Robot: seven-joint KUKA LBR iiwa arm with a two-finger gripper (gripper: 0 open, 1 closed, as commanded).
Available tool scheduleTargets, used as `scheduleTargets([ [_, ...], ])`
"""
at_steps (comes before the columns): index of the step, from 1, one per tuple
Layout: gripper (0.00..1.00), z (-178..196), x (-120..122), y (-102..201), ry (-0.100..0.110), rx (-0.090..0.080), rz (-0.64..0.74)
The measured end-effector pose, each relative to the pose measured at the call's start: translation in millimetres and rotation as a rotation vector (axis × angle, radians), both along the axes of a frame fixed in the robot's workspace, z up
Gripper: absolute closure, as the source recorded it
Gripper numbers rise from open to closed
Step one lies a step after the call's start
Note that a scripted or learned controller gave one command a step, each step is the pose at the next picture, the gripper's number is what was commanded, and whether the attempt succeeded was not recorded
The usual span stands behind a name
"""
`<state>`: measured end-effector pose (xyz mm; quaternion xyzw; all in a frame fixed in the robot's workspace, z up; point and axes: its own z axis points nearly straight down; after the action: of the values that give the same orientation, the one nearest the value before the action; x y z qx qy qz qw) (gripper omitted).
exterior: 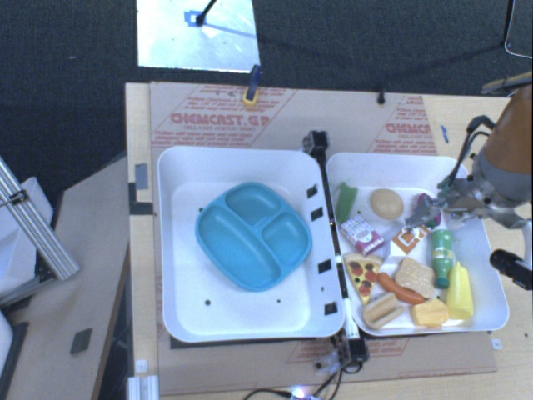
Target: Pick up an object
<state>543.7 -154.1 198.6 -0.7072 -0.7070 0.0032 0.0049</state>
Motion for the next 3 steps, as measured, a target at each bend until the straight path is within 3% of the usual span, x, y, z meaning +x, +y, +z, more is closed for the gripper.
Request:
scheduleTargets([
  [1,0.00,6,3,0,-0.013,-0.003,0.003],
  [3,0.00,-91,-5,4,-0.009,-0.001,0.002],
])
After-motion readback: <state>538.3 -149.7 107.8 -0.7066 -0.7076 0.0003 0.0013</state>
